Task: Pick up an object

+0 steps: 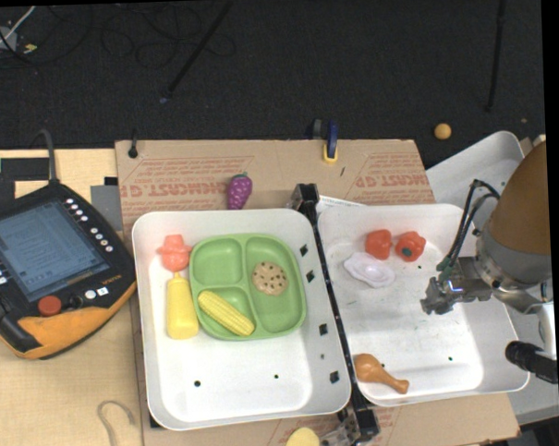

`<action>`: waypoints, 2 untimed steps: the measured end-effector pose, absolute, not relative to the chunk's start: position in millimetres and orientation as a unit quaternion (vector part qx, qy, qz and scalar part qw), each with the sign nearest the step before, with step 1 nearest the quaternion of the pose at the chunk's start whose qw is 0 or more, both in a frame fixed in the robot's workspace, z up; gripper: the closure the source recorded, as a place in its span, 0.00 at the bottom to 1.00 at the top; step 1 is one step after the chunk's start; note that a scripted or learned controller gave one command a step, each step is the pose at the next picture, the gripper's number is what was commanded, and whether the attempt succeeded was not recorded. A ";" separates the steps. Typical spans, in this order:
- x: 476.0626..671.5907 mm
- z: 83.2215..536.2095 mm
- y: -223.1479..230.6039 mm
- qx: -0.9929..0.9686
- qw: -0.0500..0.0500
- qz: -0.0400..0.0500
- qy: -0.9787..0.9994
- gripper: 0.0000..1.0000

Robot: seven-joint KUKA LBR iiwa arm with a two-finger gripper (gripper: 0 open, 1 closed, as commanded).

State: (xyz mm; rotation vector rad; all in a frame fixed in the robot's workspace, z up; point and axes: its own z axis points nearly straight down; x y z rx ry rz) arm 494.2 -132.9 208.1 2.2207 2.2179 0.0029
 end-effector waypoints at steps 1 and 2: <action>494.6 228.3 -133.8 0.707 0.000 0.000 0.707 1.00; 518.0 220.1 -79.0 0.706 -0.002 0.000 0.709 1.00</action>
